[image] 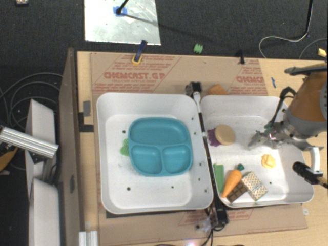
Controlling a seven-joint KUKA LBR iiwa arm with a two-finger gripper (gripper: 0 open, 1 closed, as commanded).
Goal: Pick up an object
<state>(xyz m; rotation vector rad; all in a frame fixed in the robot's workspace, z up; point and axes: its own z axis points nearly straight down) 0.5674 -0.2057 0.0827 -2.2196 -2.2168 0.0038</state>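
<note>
The arm comes in from the right of the frame, and its gripper (264,137) hangs low over the right-hand bin (241,105); the fingers look spread a little, with nothing between them; so this reads as the approach, no grasp made. The likeliest pick, a yellow piece (268,161), lies just below it; a tan disc (224,134) sits to its left; next it must centre over one and close.

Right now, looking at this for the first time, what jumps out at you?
The big teal divided plate in the left bin grabs the eye first. Next comes the cluster in the right bin: an orange carrot, a tan round piece, and the arm's tool low over the bin's floor.
</note>
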